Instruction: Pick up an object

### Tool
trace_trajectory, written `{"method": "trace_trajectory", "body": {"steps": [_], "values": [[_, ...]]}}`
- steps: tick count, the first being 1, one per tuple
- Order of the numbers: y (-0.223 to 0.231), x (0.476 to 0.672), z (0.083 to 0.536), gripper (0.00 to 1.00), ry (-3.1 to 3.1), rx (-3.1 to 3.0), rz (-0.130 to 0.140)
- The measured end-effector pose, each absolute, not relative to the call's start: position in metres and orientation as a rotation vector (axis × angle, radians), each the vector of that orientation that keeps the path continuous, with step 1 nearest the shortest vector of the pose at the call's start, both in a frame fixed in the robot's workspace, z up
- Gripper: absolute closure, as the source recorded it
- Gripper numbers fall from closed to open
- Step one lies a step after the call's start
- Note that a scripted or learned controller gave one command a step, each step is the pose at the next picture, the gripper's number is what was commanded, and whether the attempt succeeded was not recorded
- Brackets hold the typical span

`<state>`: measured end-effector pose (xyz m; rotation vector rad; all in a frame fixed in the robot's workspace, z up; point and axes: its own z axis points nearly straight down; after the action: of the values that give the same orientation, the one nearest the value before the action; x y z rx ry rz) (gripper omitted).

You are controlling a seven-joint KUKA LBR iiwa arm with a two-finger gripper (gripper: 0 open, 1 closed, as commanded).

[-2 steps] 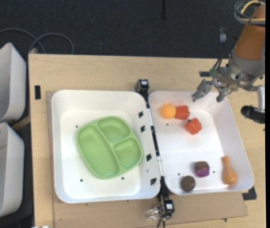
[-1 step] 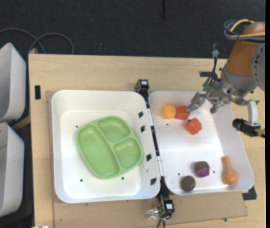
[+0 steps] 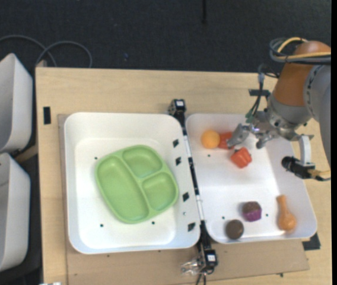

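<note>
**A:** Where is the arm?

**B:** It comes in from the upper right of the frame, grey with an orange band, and the gripper (image 3: pixel 250 136) hangs over the upper part of the right bin (image 3: pixel 216 215).

**A:** Is it holding anything?

**B:** No. Its two fingers are spread apart, and nothing sits between them. A red object (image 3: pixel 241 157) lies just below the fingers, on the bin floor, and a second red piece (image 3: pixel 225 140) shows beside the left finger.

**A:** What else is in that bin?

**B:** An orange ball (image 3: pixel 210 139) lies to the left of the gripper, close to the small red piece. Toward the lower edge there is a purple object (image 3: pixel 252 211), a dark brown round thing (image 3: pixel 234 229) just below and left of it, and an orange bottle-shaped item (image 3: pixel 285 213) near the right wall, well apart from the gripper.

**A:** And the other bin?

**B:** The left bin (image 3: pixel 85 230) holds a green divided plate (image 3: pixel 136 183), lying flat and turned at an angle, about in the middle.

**A:** Anything around the bins?

**B:** Both rest on a wooden bench (image 3: pixel 127 88), with dark floor across the top of the frame.
</note>
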<state>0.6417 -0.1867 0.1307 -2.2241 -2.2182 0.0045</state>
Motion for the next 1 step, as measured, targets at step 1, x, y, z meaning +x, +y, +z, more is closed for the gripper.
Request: {"method": "trace_trajectory", "body": {"steps": [1], "values": [[-0.1879, 0.6417, 0.0997, 0.0, -2.218, -2.226, 0.004]]}}
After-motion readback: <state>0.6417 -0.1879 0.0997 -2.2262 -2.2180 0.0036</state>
